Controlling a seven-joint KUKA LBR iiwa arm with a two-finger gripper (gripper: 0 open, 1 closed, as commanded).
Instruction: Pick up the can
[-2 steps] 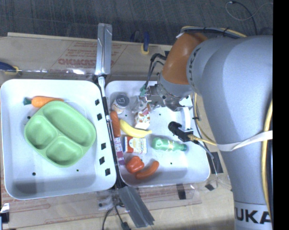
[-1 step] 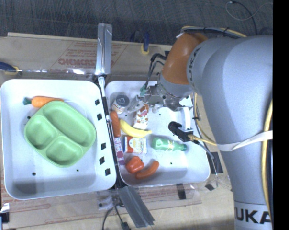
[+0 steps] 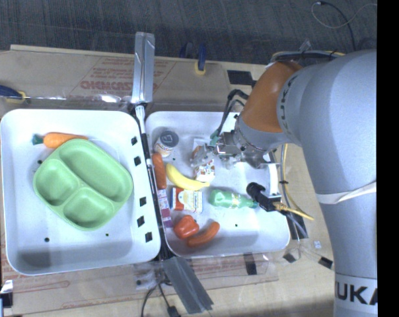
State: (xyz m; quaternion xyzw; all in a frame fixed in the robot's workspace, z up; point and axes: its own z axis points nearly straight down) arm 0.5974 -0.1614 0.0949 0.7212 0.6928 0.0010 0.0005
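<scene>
Hovering hand (image 3: 206, 152) beside can (image 3: 167, 139)

Even overhead light, moderately bright. White bins (image 3: 14, 197) bleach close to clipping, worst on the left floor. Soft shadow pooled in the left bin's near corner, and under the green divided plate (image 3: 82, 183). Broad pale sheen along the grey arm (image 3: 331, 131); orange band (image 3: 265, 101) reads saturated. Overall softness, coarse resolution; small items around the gripper (image 3: 209, 152) smear together, labels unreadable. Dark floor at top noisy, low detail. Bench edges tilt slightly; no strong bowing.
</scene>
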